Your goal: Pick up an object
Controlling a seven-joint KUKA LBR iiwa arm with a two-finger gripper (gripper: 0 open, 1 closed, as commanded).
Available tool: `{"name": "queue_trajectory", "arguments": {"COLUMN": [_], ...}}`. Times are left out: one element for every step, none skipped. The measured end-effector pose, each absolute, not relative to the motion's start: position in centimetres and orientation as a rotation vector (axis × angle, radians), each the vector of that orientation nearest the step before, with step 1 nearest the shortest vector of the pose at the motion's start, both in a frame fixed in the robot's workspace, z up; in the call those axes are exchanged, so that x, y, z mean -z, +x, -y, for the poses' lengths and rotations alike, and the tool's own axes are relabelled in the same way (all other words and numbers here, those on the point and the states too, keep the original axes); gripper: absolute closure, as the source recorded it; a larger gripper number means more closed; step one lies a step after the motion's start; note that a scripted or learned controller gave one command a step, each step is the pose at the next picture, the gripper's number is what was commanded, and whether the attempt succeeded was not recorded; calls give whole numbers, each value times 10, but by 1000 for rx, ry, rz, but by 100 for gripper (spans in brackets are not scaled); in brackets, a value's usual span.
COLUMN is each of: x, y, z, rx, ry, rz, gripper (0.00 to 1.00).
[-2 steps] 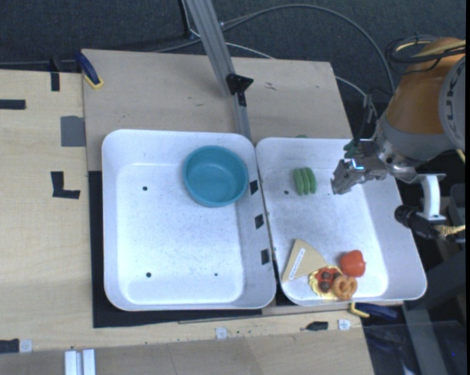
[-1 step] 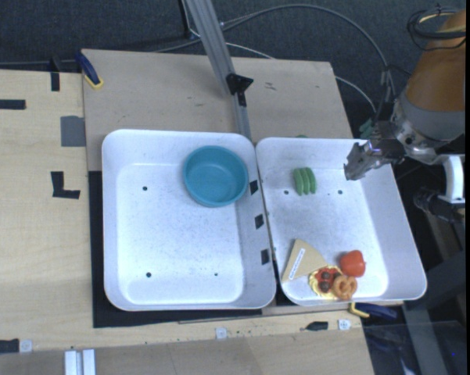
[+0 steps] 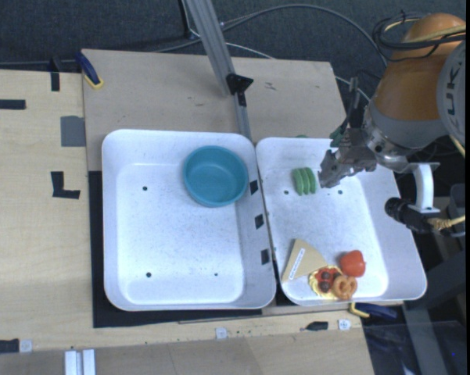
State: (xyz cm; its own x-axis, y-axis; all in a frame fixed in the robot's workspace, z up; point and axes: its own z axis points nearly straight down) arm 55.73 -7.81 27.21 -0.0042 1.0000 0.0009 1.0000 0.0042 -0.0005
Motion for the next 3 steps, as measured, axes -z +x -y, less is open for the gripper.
{"name": "queue_trajectory", "arguments": {"x": [-274, -271, -261], "y": [552, 547, 537], "z": [25, -34, -76], "rx": [0, 0, -1], "ry": [-2215, -2215, -2217], "rz": [2226, 2226, 2225], "gripper": [100, 100, 100]}}
